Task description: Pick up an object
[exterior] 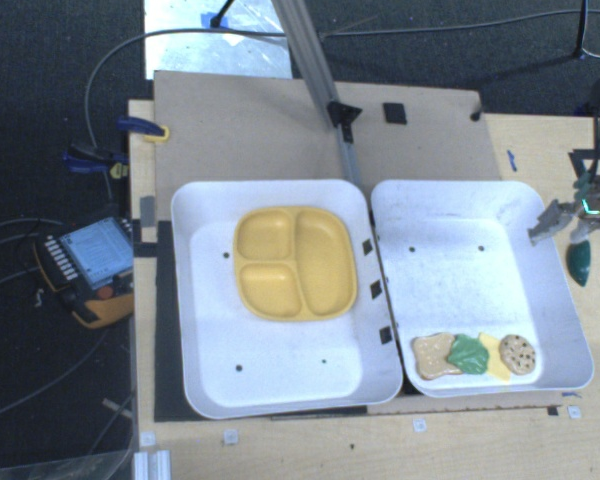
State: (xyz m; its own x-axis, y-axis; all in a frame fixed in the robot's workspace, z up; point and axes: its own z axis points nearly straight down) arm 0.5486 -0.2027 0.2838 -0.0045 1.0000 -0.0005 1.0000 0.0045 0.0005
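Now, over at three o'clock, hanging past the right bin's (480, 200) outer rim: gripper (570, 226), fingers spread wide, pinching nothing. Just below it, something teal (578, 262), too blurred to name. Down at five o'clock, lined up along the right bin's near wall: toast slice (433, 355), green leaf (469, 353) overlapping it, yellow piece (494, 360), cookie (518, 353). Across at nine o'clock, yellow divided plate (295, 263) sitting flat in the left bin (205, 268). Beneath it all, tan worktop (435, 138).
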